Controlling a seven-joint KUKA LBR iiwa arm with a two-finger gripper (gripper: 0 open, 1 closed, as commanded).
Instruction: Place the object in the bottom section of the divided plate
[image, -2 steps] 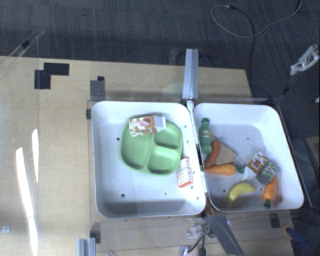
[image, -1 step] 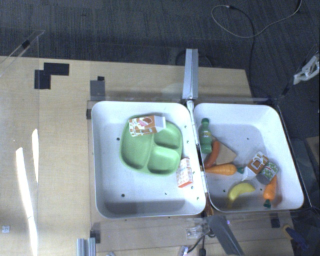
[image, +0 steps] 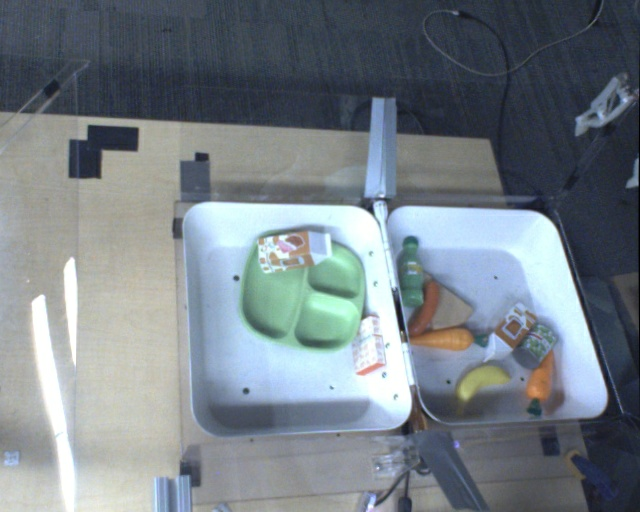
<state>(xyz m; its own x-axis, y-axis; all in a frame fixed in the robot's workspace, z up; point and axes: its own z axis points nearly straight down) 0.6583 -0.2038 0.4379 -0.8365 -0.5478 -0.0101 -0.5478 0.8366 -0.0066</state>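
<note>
A green divided plate (image: 290, 300) lies in the left bin (image: 215, 390). A small printed carton (image: 292, 249) rests on the plate's upper rim. A second carton (image: 369, 346), white and red, lies in the left bin against the plate's lower right edge.
The right bin (image: 540, 235) holds a green bottle (image: 410, 270), two carrots (image: 442, 339), a banana (image: 482, 381), a tan wedge (image: 455, 308), a small box (image: 526, 333) and another carrot (image: 540, 380). A metal post (image: 381, 150) stands behind the bins. A cable loops on the dark floor (image: 470, 45).
</note>
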